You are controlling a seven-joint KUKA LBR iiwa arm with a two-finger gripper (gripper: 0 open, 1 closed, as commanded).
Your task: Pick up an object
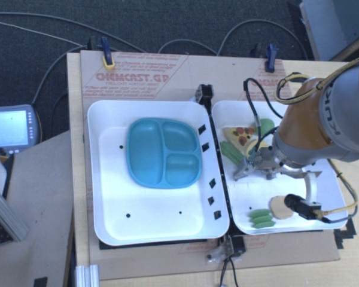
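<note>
My gripper is low over the middle of the right bin, reaching in from the right under the orange-banded wrist. Just to its upper left lie a toy pizza slice and a green leafy piece. Another green piece pokes out beside the wrist. Nearer the front of the same bin lie a tan round cookie and a green pea pod. The gripper's body hides whatever is straight beneath it.
The left bin holds a blue divided plate. A black-marked divider separates the bins. A black cable connector hangs off the arm near the cookie. Clamps sit at the bench's back edge.
</note>
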